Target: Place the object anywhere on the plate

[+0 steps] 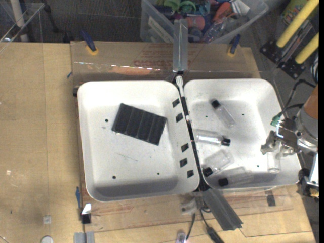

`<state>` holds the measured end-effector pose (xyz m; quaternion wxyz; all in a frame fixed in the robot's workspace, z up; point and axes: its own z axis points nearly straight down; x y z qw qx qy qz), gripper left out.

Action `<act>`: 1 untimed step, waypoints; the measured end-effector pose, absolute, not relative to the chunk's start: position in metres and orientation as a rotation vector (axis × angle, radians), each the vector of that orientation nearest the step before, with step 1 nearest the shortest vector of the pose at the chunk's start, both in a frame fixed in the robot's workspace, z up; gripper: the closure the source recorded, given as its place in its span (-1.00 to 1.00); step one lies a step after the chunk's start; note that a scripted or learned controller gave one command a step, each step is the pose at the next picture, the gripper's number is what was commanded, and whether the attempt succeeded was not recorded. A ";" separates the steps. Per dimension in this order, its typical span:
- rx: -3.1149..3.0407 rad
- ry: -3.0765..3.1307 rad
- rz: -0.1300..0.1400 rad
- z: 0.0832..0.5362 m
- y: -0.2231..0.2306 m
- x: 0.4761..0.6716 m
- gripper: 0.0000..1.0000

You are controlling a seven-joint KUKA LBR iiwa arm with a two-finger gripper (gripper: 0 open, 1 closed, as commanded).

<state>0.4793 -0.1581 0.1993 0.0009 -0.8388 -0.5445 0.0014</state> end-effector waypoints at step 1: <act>-2.711 -1.600 -0.014 0.090 -0.159 0.505 1.00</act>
